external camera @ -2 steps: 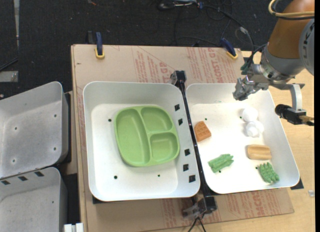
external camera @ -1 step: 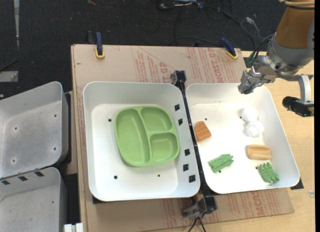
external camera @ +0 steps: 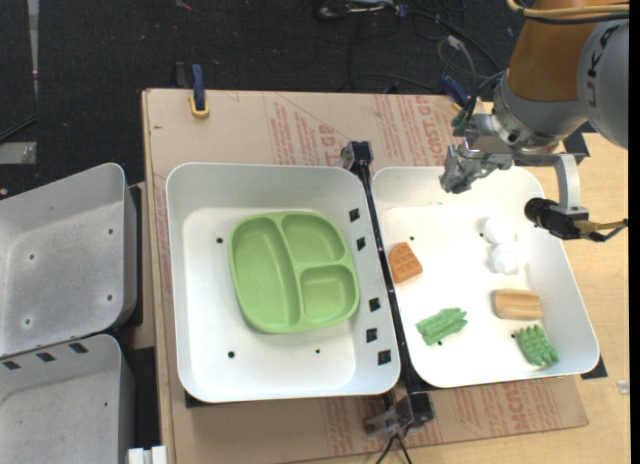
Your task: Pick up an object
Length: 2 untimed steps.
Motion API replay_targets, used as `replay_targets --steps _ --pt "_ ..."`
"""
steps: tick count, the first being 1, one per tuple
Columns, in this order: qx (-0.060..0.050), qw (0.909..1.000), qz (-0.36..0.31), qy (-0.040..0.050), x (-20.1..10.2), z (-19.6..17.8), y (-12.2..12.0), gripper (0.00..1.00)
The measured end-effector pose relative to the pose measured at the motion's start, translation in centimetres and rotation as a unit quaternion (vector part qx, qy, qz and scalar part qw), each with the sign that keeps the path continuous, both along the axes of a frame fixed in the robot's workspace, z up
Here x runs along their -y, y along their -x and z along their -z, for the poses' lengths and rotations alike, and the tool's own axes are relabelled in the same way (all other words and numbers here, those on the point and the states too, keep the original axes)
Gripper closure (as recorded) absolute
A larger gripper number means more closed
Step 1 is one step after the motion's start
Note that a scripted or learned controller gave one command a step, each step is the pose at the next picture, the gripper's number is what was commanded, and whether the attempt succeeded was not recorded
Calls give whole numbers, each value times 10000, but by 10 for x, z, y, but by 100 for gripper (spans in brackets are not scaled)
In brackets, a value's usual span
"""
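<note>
Objects in rt bin (external camera: 575, 282): orange block (external camera: 405, 262), white lump (external camera: 502, 246), tan piece (external camera: 517, 304), 2 green bits; tool (external camera: 458, 178) above bin's back edge, holding nothing; grip state can't tell.

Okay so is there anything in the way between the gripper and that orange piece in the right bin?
Nothing visible. The gripper hangs over the far edge of the right bin, and the orange piece lies nearer the camera by the divider, with bare white floor between them. The other items lie farther right.
</note>
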<state>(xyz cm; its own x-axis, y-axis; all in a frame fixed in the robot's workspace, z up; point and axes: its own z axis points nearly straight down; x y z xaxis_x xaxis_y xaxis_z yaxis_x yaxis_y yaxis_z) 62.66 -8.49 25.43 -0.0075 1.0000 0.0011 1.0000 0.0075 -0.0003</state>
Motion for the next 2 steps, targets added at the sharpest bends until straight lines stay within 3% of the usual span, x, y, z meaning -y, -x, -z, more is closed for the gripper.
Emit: replay_targets --steps 2 --pt "-10 10000 -5 -3 -115 12 12 100"
